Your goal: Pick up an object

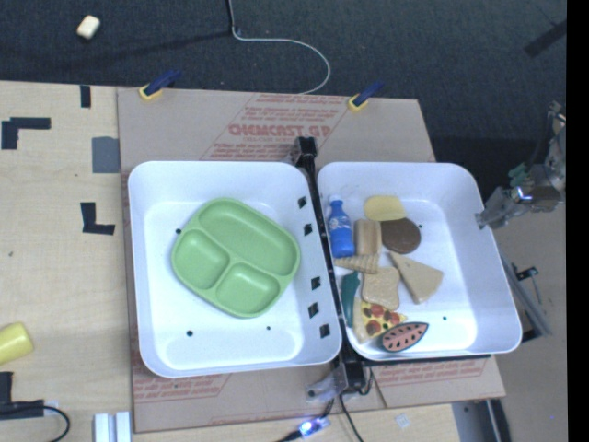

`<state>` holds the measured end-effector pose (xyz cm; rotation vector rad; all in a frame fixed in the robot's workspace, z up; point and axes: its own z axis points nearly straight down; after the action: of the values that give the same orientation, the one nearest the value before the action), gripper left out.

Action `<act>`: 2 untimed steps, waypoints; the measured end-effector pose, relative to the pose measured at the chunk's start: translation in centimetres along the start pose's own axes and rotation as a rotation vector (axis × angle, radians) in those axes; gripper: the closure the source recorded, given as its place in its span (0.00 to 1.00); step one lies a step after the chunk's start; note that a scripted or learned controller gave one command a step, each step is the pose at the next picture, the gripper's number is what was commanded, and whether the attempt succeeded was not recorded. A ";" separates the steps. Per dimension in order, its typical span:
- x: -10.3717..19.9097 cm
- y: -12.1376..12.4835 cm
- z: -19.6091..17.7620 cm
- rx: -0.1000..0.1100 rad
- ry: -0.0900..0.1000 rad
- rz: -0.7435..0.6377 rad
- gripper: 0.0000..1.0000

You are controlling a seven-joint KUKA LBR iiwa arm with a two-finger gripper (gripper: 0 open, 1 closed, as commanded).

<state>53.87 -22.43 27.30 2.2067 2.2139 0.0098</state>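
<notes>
With the tool [515,194] at the right bin's [460,184] edge, aperture indeterminable, the tightly clustered toys [386,274] risk a failed or multiple pick.

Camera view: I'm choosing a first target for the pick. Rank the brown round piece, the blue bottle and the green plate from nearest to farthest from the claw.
1. Brown round piece, right bin, on the side toward the claw.
2. Blue bottle, right bin, by the divider.
3. Green plate, left bin.
</notes>
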 end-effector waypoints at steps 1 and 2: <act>-0.2 -4.5 -15.8 -0.001 -0.001 0.003 1.00; -0.1 -4.4 -15.7 0.015 0.003 0.002 1.00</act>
<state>49.23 -22.39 42.96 2.2178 2.2208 -0.0025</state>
